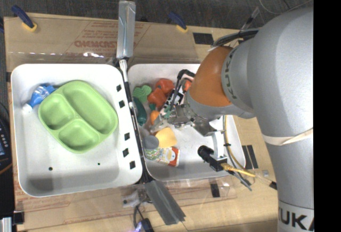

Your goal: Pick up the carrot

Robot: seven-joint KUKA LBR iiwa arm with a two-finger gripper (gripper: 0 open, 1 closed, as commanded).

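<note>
I see the arm [266, 81] reaching in from the right over the right bin [186, 169], its orange band [213, 79] above the bin's far half. The end effector [171, 111] sits low among the pile of toys by the bin's left wall. I cannot tell from here whether it is released or clenched on anything; the wrist hardware hides it.

The carrot [154, 116], a small orange piece, lies just beside the end effector, near the left wall and about midway along it. A larger orange-red toy [161, 92] sits behind it toward the far edge, with a green toy [140, 92] to its left. A yellow piece [166, 137] and a printed carton [165, 156] lie toward the near edge.

In the left bin [32, 183], a green divided plate [77, 114] rests across the far half, with a blue object [40, 93] tucked at its far-left corner.
</note>
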